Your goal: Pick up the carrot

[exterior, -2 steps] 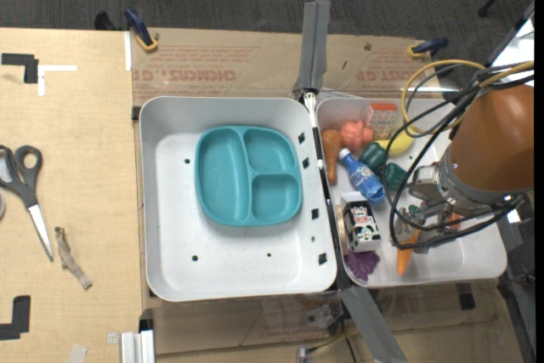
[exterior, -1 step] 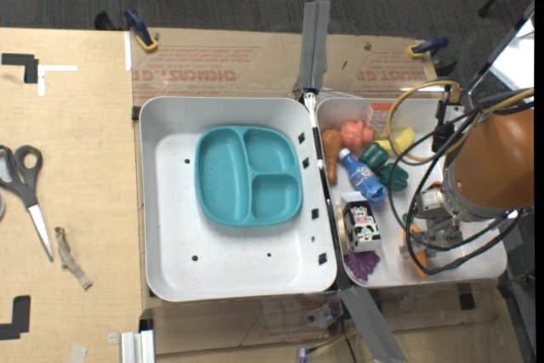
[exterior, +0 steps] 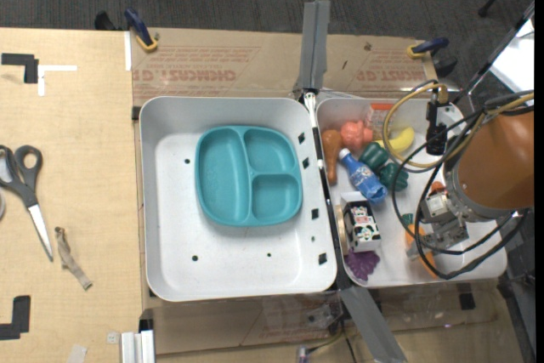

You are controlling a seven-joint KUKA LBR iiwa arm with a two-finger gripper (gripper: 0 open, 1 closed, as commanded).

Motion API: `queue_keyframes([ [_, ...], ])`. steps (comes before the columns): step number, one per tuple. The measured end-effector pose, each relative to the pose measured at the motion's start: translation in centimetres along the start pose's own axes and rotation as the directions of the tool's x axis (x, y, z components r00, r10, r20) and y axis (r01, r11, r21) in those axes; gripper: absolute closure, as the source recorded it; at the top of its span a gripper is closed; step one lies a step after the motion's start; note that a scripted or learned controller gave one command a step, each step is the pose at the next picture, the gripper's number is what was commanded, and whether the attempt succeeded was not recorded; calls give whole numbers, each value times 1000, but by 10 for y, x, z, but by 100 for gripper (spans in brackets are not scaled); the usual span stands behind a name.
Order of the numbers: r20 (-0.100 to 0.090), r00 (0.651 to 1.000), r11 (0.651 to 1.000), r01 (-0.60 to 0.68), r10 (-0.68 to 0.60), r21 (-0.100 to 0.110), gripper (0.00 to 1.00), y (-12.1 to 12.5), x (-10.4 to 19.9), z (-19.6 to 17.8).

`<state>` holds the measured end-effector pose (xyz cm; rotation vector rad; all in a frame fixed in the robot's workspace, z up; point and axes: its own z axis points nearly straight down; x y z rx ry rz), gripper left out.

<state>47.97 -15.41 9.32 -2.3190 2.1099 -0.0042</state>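
The carrot [exterior: 330, 155], a slim orange piece, lies along the left wall of the right bin [exterior: 476, 272], beside a blue bottle [exterior: 361, 175]. My gripper [exterior: 433, 227] hangs low over the right half of that same bin, well to the right of the carrot and apart from it, below the arm's orange band [exterior: 503, 161]. Cables loop around the wrist and hide part of the gripper.
The right bin also holds a pink toy [exterior: 357, 133], a yellow banana [exterior: 401, 138], a dark green item [exterior: 382, 163], a small printed box [exterior: 362, 226] and purple grapes [exterior: 361, 265]. A teal divided plate [exterior: 249, 175] sits in the left bin [exterior: 161, 208]. Scissors [exterior: 30, 191] lie on the bench at left.
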Motion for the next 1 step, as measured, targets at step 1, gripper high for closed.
queue_keyframes([
  [1,2,1000,1000,-6,6,-5,100,-32,-112,-98],
])
